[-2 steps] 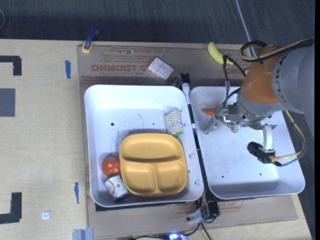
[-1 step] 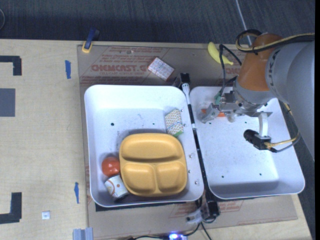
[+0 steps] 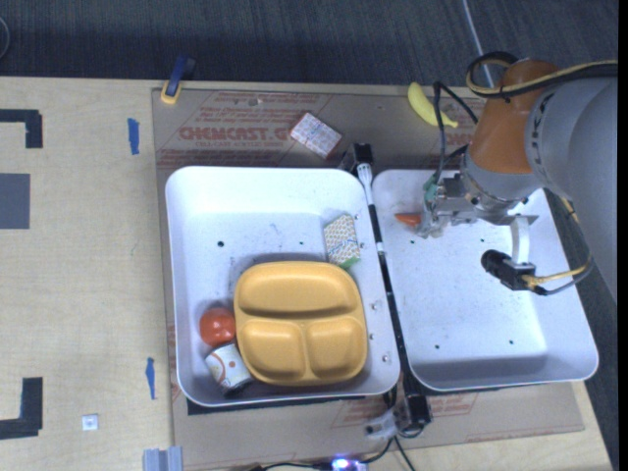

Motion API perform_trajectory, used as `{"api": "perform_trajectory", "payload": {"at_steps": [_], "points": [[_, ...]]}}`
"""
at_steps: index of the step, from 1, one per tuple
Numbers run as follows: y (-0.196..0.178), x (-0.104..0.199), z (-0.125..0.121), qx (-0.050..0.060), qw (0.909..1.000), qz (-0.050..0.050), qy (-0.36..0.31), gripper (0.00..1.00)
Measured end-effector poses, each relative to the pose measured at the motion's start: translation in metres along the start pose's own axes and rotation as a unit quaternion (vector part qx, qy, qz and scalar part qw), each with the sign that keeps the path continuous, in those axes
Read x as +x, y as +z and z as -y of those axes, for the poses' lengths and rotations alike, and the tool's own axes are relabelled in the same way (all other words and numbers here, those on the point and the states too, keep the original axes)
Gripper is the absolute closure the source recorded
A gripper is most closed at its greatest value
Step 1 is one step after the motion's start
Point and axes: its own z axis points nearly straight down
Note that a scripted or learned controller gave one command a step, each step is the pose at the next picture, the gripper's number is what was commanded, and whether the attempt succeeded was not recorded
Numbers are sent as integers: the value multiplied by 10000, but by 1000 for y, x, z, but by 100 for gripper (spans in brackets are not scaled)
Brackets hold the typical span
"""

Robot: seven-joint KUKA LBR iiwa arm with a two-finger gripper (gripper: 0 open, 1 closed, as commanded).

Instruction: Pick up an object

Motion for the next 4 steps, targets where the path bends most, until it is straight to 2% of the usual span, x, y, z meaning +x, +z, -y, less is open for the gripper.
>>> {"api": "perform_trajectory", "payload": {"at_steps": [1, 2, 3, 4], "points": [[-89, 32, 71, 44, 10000, -15, -2, 100], [-89, 32, 72, 45, 10000, -15, 2, 0], [10, -19, 47, 15, 10000, -4, 3, 0], [10, -2, 85, 28, 10000, -9, 7, 0]]}}
